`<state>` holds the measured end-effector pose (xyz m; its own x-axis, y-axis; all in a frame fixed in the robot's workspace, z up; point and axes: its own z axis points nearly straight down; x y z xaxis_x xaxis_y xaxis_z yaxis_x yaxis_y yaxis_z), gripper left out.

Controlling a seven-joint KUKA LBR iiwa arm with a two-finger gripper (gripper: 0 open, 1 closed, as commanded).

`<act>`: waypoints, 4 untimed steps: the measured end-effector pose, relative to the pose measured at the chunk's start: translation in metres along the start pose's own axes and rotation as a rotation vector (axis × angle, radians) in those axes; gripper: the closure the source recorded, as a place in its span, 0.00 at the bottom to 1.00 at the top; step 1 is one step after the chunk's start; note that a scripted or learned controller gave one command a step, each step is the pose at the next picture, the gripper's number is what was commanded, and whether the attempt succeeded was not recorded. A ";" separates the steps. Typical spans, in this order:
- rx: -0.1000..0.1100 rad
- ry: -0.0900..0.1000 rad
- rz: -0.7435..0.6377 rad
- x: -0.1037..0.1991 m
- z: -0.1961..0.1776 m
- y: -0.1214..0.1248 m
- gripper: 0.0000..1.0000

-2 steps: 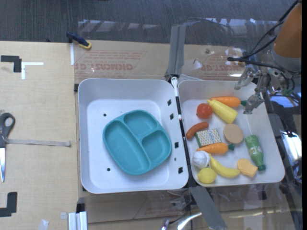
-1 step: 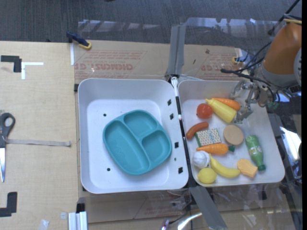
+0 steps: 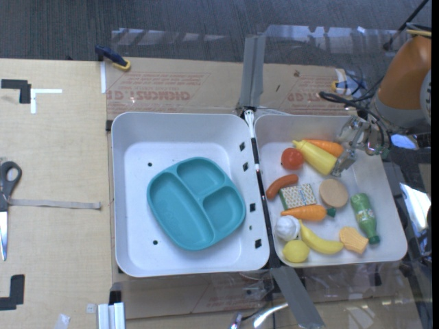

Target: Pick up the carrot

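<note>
This looked like a robotics lab: a pale wooden desk (image 3: 55,204) carried 2 shallow white plastic bins (image 3: 123,204), black tape markers (image 3: 17,91), flattened brown cardboard (image 3: 171,91), and grey carpet (image 3: 206,5) lay beyond.

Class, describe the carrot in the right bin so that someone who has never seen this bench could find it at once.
Start at the right bin, the one crowded with toy food. Near its middle, the carrot lies on its side just below a small speckled card and above the banana. It is the orange tapered piece with a green stub at its right end, unlike the redder sausage.
</note>
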<state>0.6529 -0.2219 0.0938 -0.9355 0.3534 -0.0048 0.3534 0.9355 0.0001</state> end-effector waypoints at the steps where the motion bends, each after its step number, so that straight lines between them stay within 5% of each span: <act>1: 0.001 0.001 0.431 0.018 0.000 -0.007 0.00; 2: 0.003 -0.001 0.427 0.018 -0.010 -0.007 1.00; 3: 0.001 0.003 0.524 0.078 0.001 0.045 1.00; 4: 0.000 0.002 0.641 0.164 -0.099 0.134 1.00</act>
